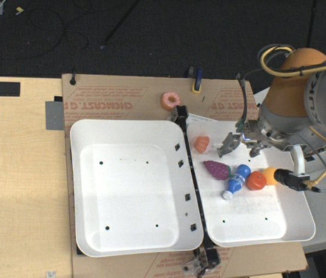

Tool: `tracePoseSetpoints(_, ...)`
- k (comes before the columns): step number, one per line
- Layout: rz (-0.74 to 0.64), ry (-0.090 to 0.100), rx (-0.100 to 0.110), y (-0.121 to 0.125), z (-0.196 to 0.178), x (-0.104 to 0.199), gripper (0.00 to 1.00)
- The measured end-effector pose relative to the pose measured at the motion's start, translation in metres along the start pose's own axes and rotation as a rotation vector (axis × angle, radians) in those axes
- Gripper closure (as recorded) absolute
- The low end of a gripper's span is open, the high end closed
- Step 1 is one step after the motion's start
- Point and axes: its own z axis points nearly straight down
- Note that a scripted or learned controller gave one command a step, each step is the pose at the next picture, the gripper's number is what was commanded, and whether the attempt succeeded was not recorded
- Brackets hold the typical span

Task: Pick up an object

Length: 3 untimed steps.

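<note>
Gripper (241, 145) above right bin (301, 227), fingers spread apart, nothing between them, purple object (216, 169) just below it on bin floor, blue bottle (236, 179) beside orange object (256, 180), peach object (201, 144) left of gripper, left bin (81, 213) alongside.

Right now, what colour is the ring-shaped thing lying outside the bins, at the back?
Pink, a doughnut-like ring, clearest in the camera view.
</note>
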Motion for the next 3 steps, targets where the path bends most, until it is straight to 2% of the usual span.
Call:
tracePoseSetpoints(1, 0.007, -0.004, 0.004, -0.012, 0.079, 0.033, 0.00)
tracePoseSetpoints(2, 0.012, -0.003, 0.007, -0.013, 0.070, 0.031, 1.00)
tracePoseSetpoints(3, 0.000, -0.001, -0.006, 0.019, -0.017, 0.099, 1.00)
